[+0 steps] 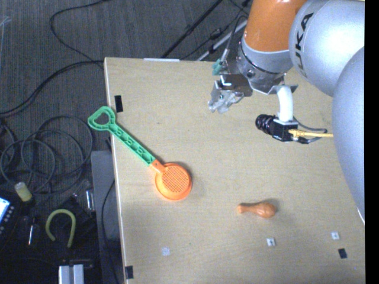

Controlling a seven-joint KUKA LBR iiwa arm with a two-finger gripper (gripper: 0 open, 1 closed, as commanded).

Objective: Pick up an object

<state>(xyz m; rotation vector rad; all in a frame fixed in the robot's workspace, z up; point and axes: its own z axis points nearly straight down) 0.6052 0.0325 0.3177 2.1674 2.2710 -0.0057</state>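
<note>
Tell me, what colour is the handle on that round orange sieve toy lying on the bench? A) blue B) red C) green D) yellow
C: the sieve toy has an orange round head, and the long handle running up to the left from it is green.
</note>
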